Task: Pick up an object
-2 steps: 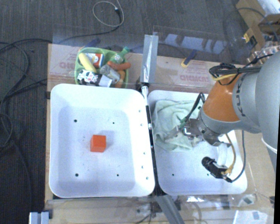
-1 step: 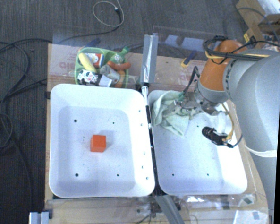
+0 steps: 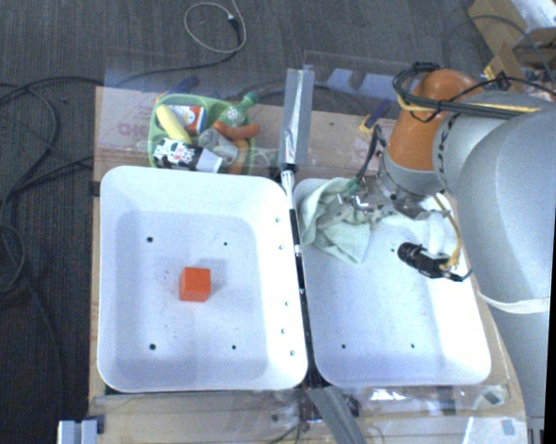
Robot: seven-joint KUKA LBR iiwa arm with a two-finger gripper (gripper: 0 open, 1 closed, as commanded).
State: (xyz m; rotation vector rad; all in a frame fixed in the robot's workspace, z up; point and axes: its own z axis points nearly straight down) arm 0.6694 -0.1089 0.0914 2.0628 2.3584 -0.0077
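An orange cube [image 3: 195,284] lies near the middle of the left bin [image 3: 129,207]. A crumpled pale green cloth [image 3: 337,231] sits in the back left corner of the right bin [image 3: 411,347]. My gripper [image 3: 367,202] hangs low over the cloth's back edge, below the orange wrist band [image 3: 417,131], and seems to touch the fabric. The wrist body and its cables hide how the gripper meets the cloth. A black connector [image 3: 417,256] dangles from the arm just right of the cloth.
Behind the left bin stands a small green basket [image 3: 162,115] with several toys. A metal post [image 3: 296,114] rises between the bins at the back. The grey arm [image 3: 514,203] covers the right bin's far right side. Cables lie on the floor at left.
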